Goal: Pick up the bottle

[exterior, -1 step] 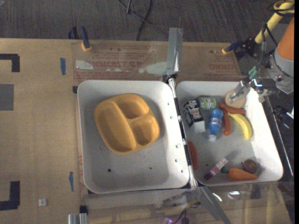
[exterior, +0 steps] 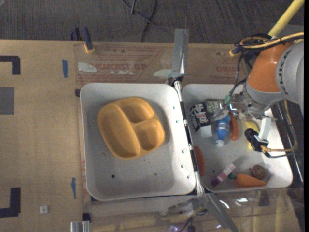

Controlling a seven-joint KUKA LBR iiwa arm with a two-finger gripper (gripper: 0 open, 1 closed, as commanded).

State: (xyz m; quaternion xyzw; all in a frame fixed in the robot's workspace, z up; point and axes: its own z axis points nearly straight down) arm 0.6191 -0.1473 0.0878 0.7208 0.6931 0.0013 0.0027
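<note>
The jaws (exterior: 231,111) are hovering just above the bottle (exterior: 222,129), probably lining up for a grasp; I cannot tell how wide they are standing.

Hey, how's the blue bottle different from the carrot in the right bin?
The bottle is blue with a white cap; the carrot is orange. The bottle lies near the bin's middle, right under the arm's wrist; the carrot lies at the near edge, apart from the arm. The bottle points toward the bin's near edge, the carrot lies crosswise. Both lie flat in the right bin.
</note>
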